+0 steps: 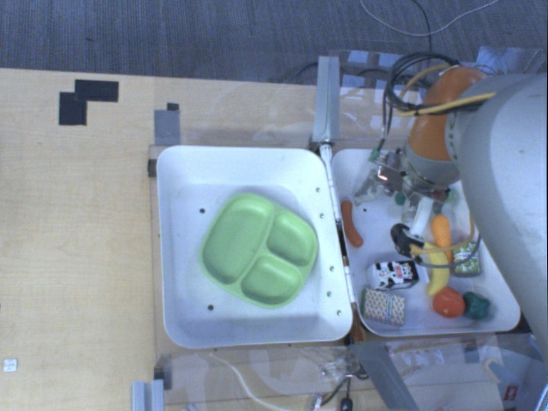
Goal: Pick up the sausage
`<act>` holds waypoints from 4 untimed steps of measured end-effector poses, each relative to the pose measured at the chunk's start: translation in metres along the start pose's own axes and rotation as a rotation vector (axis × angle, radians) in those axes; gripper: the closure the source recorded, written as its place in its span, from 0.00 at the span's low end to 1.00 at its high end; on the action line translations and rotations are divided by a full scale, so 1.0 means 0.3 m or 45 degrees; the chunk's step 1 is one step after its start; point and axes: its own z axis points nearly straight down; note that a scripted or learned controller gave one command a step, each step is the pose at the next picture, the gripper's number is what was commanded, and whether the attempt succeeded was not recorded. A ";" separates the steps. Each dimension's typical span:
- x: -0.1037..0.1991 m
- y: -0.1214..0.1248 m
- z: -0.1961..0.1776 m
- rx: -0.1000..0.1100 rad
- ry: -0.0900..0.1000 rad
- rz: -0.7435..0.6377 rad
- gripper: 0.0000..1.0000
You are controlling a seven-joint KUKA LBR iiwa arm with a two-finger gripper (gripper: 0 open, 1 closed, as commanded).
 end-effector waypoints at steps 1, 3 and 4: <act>0.009 0.031 0.001 0.001 0.000 0.060 0.00; 0.032 0.048 0.001 -0.001 -0.001 -0.123 0.00; 0.042 0.054 -0.043 -0.008 0.003 -0.132 1.00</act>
